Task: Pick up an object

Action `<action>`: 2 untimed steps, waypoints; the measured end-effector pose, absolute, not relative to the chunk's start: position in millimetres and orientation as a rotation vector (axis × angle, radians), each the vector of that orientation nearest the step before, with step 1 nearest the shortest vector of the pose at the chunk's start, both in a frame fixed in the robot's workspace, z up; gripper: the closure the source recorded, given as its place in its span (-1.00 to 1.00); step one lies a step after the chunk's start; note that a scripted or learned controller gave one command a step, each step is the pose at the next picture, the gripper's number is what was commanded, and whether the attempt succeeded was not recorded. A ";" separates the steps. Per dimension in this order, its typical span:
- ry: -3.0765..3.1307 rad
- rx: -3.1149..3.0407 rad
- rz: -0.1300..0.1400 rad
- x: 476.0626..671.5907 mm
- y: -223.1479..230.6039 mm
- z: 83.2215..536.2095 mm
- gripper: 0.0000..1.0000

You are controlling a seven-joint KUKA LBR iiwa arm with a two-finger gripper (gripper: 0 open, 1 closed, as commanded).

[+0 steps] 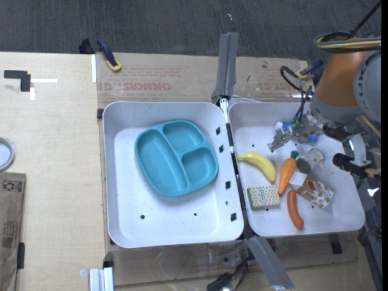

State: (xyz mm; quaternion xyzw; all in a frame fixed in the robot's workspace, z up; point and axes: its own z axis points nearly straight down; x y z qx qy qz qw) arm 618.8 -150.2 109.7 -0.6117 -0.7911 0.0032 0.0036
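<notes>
Reaching in from the upper right of the frame, the arm (342, 71) holds its pincer (285, 137) low over the upper part of the right bin (254, 123). Its fingers look spread apart, with nothing between them.

Below the pincer, in the right bin, lie several things. A banana (259, 164) sits at the bin's left side, curving down toward a carrot (285, 174) that stands just right of it. A speckled block (264, 197) lies below the banana, near the carrot's lower end. A sausage (294, 208) lies further right and lower, tilted. A brown-and-white packet (316, 193) rests at the lower right, and a grey cup (310, 160) lies on its side above it, close to the carrot's top.

The left bin (121, 223) holds a blue plate (176, 157) with three compartments, set at a slant. Both bins rest on the surface (48, 138).
</notes>
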 end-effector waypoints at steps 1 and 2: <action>-2.317 -2.121 0.004 604.4 -176.1 172.8 -1.00; -2.337 -2.098 0.003 629.7 -176.6 89.7 -1.00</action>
